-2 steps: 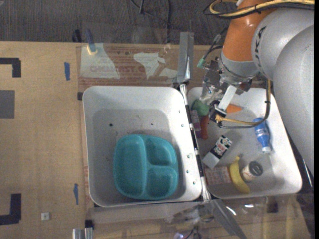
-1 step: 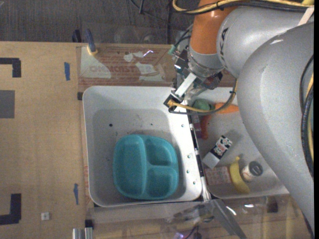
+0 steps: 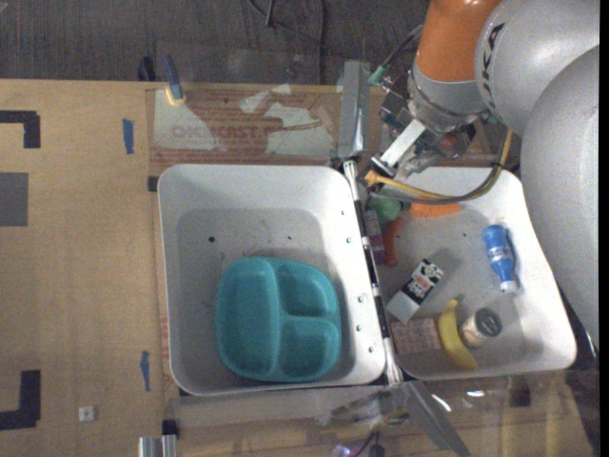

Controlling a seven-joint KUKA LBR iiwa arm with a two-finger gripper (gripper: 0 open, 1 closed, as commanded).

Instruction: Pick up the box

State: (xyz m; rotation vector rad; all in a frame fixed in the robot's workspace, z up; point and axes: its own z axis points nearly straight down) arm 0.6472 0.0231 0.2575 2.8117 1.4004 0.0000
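A small black-and-white box (image 3: 420,283) lies tilted in the right bin (image 3: 547,350), near its left wall. My gripper (image 3: 398,163) hangs over the far left corner of that bin, well above and behind the box, with the orange-banded wrist (image 3: 455,22) over it. Nothing shows in the gripper. Its lower end blends with yellow cables and the bin's rim.
The right bin also holds a blue bottle (image 3: 499,255), a jar with a grey lid (image 3: 482,325), a yellow object (image 3: 453,337), a flat pinkish card (image 3: 415,336), and orange (image 3: 433,209), green and red items by the gripper. A teal divided plate (image 3: 278,319) lies in the left bin (image 3: 190,198).
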